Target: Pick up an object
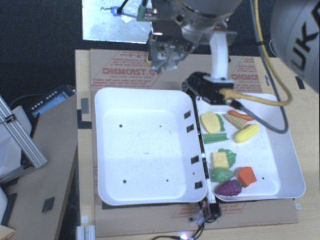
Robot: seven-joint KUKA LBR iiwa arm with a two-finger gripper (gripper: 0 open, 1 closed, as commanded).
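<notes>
Arm hanging above bins at 12 o'clock; pincer [165,54] state: cannot tell, nothing seen gripped. Toy food clustering in right bin [285,149]: corn [247,133], grapes [229,187], red block [246,176]. Judging approach step; next calling for descent toward 5 o'clock onto one piece.

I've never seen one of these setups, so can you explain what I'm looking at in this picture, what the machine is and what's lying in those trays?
This is one picture from a camera fixed above a workbench, looking down at a slant. The big grey machine at the top is a robot arm reaching in from the right. Its hand hangs above the far edge of the bench, beyond the bins, with nothing visibly held. Below are two shallow white plastic bins side by side. The right white bin holds small toy foods: a yellow toy banana, an orange toy carrot, a purple toy grape bunch, a red-orange toy block and a few others. The left white bin sits beside it.
</notes>
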